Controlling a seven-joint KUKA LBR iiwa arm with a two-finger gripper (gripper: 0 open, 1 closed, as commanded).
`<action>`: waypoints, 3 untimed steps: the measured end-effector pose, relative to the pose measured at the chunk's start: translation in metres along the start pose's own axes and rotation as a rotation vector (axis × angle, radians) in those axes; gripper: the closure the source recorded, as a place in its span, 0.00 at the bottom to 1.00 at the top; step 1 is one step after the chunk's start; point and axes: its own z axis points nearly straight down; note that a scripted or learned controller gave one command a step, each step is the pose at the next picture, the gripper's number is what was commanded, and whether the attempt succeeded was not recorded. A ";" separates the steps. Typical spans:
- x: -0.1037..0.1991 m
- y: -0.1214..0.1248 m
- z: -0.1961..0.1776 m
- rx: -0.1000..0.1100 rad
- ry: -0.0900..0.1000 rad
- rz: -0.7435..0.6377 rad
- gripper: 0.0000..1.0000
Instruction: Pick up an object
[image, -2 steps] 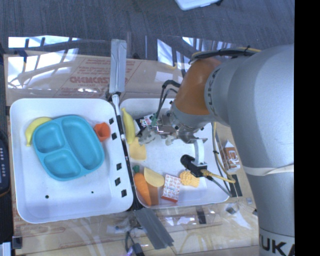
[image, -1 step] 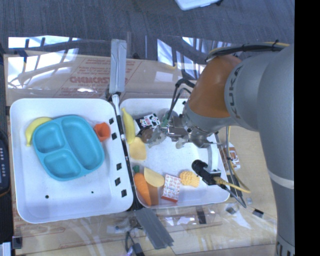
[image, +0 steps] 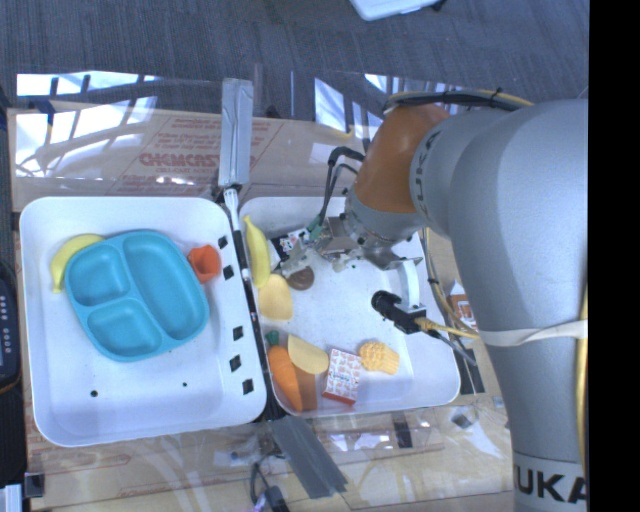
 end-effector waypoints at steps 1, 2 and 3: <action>0.006 0.037 0.017 0.006 -0.002 -0.124 0.00; 0.002 0.035 0.009 0.017 -0.007 -0.124 1.00; 0.065 0.044 -0.084 -0.012 -0.001 0.021 1.00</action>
